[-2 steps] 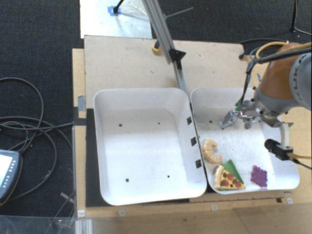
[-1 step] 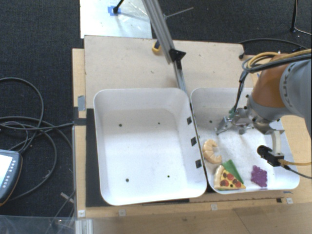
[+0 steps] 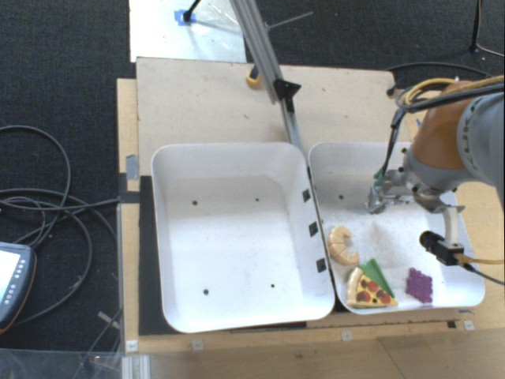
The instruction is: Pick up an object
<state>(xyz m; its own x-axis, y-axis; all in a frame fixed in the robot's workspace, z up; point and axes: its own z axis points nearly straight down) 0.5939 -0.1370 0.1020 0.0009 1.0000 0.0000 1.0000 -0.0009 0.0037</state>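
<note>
Nearest the camera, a toy pizza slice, a purple block and a tan croissant lay in the right white bin. Above them hung the gripper, approach stage, jaw state indiscernible; descent onto one came next.

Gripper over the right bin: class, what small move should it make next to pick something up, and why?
Probably shift toward the croissant before descending. The gripper sits above bare bin floor in the right bin, while the croissant, pizza slice and purple piece lie nearer the bin's front edge.
</note>
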